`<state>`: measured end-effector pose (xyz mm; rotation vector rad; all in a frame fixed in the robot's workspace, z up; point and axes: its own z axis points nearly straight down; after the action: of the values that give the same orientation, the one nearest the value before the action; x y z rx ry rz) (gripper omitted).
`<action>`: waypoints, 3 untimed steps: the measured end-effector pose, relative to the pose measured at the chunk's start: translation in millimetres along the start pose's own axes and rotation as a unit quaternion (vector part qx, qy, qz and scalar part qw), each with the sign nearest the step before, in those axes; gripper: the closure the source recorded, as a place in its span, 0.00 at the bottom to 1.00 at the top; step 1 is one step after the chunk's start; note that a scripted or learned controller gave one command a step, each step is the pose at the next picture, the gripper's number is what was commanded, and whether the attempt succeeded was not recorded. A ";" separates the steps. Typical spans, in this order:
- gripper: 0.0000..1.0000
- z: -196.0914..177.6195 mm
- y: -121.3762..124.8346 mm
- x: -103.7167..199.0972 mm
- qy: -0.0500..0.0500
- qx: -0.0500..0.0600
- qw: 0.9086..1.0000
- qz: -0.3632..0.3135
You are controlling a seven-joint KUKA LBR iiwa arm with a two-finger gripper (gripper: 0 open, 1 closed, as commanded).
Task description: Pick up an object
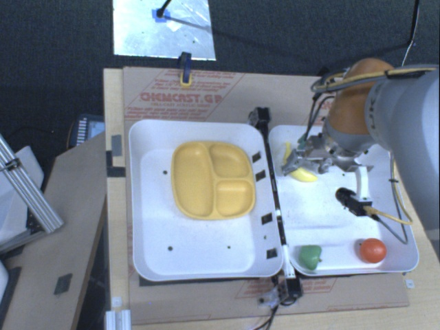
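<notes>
In the right bin [405, 256] — hand [300, 158] low over the yellow object [303, 176] | grip: cannot tell, no hold visible | progress: nothing lifted yet — grasp and lift remain

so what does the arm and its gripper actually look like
The arm is a thick, rounded grey body with a glossy orange band above the wrist. The gripper is a small metallic grey assembly. Thin dark and yellowish cables loop around the wrist.
</notes>
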<state>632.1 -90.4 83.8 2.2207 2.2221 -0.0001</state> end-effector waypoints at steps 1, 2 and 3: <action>1.00 -12.1 1.2 -0.2 0.000 -0.002 1.000 0.000; 1.00 -74.3 -2.5 -4.9 0.000 -0.004 1.000 0.001; 1.00 -127.8 6.7 -12.4 -0.001 -0.004 1.000 -0.001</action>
<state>638.7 -102.7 211.6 2.2130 2.2209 0.0067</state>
